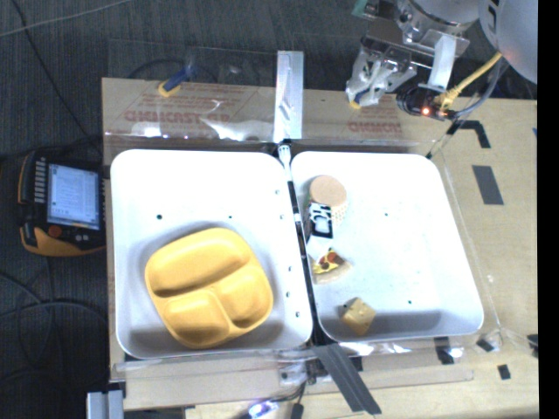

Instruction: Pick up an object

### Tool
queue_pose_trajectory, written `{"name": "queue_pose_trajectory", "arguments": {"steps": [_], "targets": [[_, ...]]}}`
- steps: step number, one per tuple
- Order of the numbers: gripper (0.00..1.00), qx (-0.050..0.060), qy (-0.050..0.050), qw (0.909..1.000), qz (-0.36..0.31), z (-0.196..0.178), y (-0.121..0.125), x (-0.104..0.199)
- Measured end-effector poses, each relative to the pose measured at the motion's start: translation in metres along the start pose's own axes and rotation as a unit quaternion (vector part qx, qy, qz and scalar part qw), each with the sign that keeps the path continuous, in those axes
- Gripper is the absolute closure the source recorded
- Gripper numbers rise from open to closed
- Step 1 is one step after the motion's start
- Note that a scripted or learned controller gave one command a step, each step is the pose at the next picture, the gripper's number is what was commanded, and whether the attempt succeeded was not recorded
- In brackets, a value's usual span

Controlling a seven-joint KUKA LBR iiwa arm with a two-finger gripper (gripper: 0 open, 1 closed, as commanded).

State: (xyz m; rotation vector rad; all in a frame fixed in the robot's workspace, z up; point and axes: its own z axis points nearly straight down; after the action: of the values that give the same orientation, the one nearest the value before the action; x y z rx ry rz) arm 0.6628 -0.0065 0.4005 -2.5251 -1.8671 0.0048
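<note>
My gripper (369, 88) hangs above the bench's back edge, beyond the far rim of the right bin (410, 234), with nothing between its fingers. In the right bin, near its left wall, a paper cup (327, 203) with black print lies on its side. Below it rests a small pizza-slice toy (329, 264). A tan block-shaped piece (356, 314) lies near the front wall. A yellow divided plate (208, 285) lies in the left bin (175, 190).
A handheld pendant with a screen (63, 202) sits left of the bins. A clear plastic panel (218, 103) stands behind the left bin, with a metal post (288, 94) at the divider. Cables trail from the wrist at the top right.
</note>
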Motion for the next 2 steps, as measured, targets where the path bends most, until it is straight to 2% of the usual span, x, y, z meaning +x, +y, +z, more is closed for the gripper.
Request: {"name": "queue_pose_trajectory", "arguments": {"steps": [1,2], "targets": [[1.0,0.0,0.0,0.9952,0.098,-0.0327,-0.0157,0.0654],[1.0,0.0,-0.003,0.9952,0.097,-0.041,-0.0156,0.066]]}}
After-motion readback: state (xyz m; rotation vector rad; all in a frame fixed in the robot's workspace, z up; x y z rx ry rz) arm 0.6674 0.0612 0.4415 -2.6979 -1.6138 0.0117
